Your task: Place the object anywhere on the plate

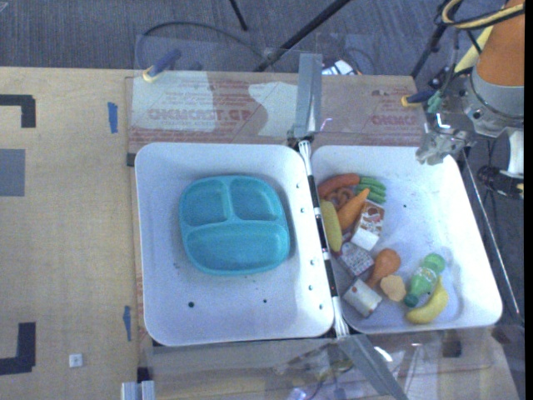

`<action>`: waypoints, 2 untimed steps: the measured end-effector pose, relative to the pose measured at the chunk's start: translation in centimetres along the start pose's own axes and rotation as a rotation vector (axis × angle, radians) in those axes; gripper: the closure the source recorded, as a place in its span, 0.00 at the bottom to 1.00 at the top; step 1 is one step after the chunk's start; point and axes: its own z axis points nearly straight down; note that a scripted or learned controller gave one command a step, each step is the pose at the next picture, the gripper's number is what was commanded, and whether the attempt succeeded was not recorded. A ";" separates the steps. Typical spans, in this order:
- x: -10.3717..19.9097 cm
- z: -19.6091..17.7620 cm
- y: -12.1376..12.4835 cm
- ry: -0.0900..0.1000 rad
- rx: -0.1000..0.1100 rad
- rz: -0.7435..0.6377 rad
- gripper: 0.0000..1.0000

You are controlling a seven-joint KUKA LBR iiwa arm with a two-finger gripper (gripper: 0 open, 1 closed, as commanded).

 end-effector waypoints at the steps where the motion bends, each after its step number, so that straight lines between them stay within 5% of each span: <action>1: 10.7 5.1 1.4 0.010 0.007 -0.067 1.00; 2: 17.2 2.4 0.6 0.010 0.000 -0.351 1.00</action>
